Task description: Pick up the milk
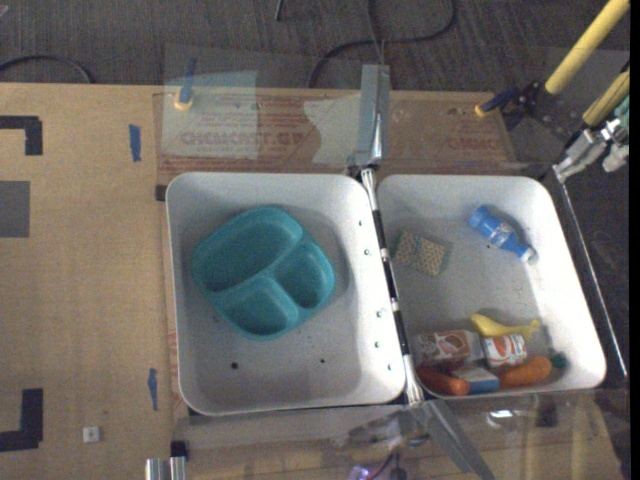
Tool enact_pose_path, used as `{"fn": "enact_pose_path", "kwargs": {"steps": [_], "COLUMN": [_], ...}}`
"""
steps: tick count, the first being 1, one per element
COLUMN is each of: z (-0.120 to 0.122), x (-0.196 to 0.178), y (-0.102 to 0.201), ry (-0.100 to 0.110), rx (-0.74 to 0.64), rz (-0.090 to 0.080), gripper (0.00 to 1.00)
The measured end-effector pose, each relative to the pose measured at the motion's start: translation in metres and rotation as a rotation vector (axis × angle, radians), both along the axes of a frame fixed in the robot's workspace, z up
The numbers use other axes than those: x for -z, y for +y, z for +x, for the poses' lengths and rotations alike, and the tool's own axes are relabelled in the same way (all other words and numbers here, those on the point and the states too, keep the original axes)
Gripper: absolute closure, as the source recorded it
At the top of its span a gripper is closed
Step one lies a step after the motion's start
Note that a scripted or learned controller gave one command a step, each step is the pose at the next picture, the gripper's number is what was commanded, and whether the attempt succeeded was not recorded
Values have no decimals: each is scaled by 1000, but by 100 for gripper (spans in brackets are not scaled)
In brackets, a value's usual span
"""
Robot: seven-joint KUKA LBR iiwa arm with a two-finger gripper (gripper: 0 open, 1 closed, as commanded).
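— Where's the milk?

— The milk carton point(450, 347) lies on its side in the lower left part of the right bin point(560, 268), near the wall shared with the left bin point(200, 368).

— What's crowding it?

— A small can point(506, 348) touches its right end, one banana point(503, 325) is just above that, and one red sausage point(442, 380) and one carrot point(526, 371) lie below along the bin's lower edge.

— Anything else?

— One blue bottle point(498, 233) at upper right, one patterned square point(421, 253) at upper left. One teal divided plate point(263, 270) sits in the left bin.

— Open room?

— The bare middle of the right bin, above the carton.
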State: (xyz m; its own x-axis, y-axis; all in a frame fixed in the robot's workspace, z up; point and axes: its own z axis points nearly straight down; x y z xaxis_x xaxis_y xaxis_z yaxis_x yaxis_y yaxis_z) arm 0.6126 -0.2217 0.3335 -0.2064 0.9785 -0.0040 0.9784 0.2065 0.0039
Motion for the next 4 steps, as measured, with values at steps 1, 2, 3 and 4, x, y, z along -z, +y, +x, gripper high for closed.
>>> {"fn": "enact_pose_path", "kwargs": {"steps": [1,2,3,4], "z": [-27,-41,5,1], "x": [177,246,125,238], "y": [4,54,26,79], "ry": [4,-3,0,-1], "rx": [316,345,377,263], "rz": [4,3,2,2], "gripper": [0,0,0,0]}}
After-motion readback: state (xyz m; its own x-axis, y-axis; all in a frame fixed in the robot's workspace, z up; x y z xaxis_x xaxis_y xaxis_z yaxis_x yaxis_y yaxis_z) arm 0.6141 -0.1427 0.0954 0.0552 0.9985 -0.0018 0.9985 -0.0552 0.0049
